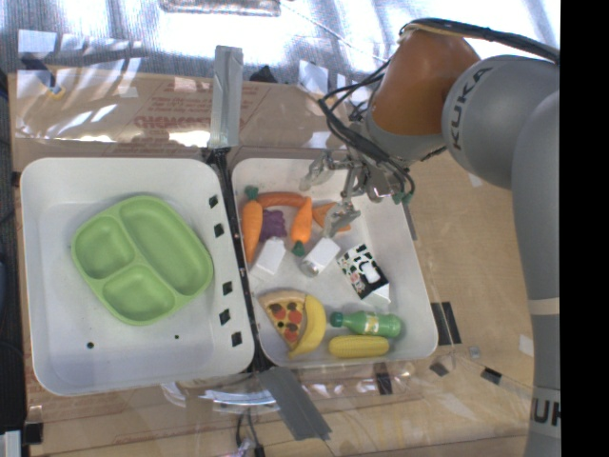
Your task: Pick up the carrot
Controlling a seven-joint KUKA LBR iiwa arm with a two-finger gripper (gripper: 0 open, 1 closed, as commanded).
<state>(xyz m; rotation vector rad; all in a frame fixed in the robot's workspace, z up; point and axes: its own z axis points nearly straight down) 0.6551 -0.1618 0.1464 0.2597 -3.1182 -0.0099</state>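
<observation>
Hand [344, 181] fingers spread apart above right bin [411, 255], carrot [251, 228] below, cardboard-covered bench [124, 112], sunlit foil backdrop [95, 8]

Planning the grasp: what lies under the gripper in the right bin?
Below the gripper sits an orange toy piece, beside a carrot and a hot dog. The gripper covers that piece's upper part.

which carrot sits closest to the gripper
The carrot with its green end pointing down, right of the purple item; the other carrot lies by the bin's left wall.
</observation>
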